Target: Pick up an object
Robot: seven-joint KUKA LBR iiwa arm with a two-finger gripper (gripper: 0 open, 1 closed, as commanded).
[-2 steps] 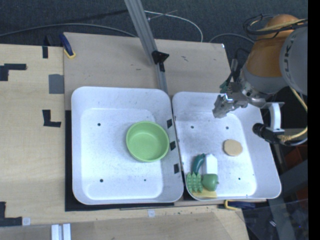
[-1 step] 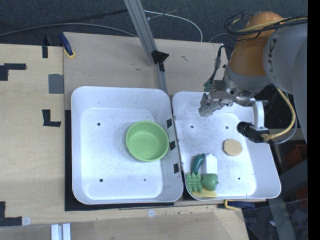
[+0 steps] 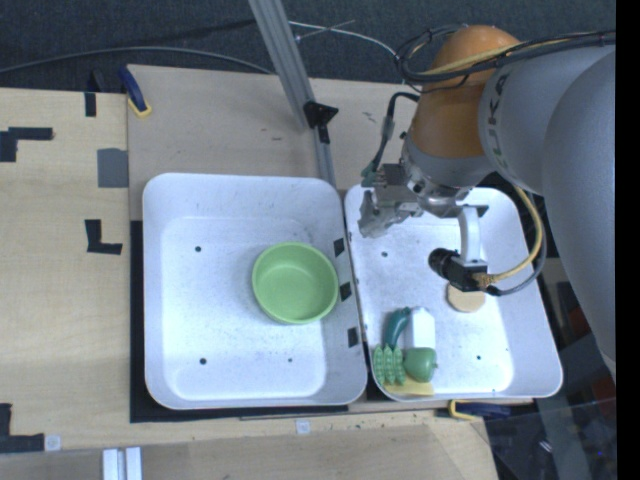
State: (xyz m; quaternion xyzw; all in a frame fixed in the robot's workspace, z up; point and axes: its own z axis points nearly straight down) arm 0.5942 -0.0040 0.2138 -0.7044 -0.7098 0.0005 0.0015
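Hand (image 3: pixel 384 212) over right bin (image 3: pixel 520 360), grip unreadable | green bowl (image 3: pixel 293 283) in left bin (image 3: pixel 180 368) | green toys (image 3: pixel 407 356) apart

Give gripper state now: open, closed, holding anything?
Gripper: cannot be told, open or closed. It is over the right bin, near its upper left corner.

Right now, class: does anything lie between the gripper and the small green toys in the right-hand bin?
Nothing visible does. The gripper hangs over the far end of the right bin, and only bare white floor separates it from the green toys at the near edge. A tan disc lies off to the side.
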